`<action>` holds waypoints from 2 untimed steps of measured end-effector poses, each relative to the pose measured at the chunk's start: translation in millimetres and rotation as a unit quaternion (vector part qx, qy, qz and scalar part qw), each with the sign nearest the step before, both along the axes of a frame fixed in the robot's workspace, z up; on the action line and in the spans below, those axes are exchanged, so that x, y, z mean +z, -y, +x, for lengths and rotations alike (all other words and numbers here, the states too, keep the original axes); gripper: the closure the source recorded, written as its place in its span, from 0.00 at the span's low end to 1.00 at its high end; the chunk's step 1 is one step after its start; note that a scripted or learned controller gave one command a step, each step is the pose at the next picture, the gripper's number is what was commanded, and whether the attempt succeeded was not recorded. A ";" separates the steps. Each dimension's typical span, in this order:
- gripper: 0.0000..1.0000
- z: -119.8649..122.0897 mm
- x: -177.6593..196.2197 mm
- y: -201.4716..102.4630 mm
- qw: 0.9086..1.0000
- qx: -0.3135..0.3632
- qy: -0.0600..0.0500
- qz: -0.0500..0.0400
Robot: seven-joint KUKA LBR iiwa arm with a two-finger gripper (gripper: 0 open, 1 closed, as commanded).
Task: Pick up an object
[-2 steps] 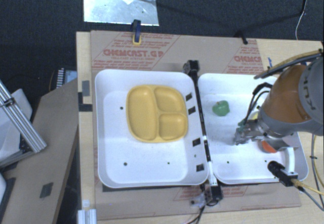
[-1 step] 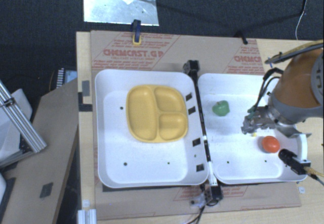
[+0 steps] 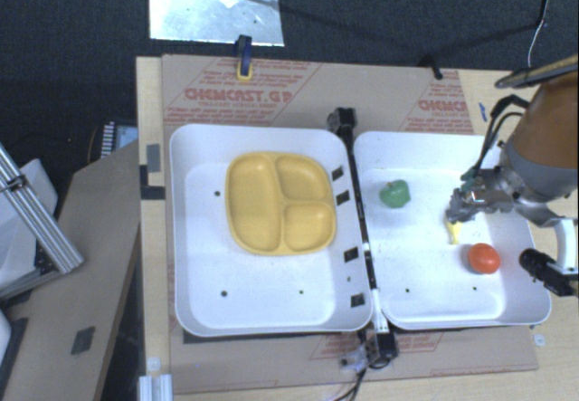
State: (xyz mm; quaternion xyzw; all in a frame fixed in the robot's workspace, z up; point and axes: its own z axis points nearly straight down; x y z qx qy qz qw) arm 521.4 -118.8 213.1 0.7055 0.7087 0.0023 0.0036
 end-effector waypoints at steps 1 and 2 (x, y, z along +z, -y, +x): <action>1.00 1.2 14.8 0.1 1.000 0.000 -0.003 0.001; 1.00 7.9 25.0 -53.7 1.000 0.003 -0.002 0.001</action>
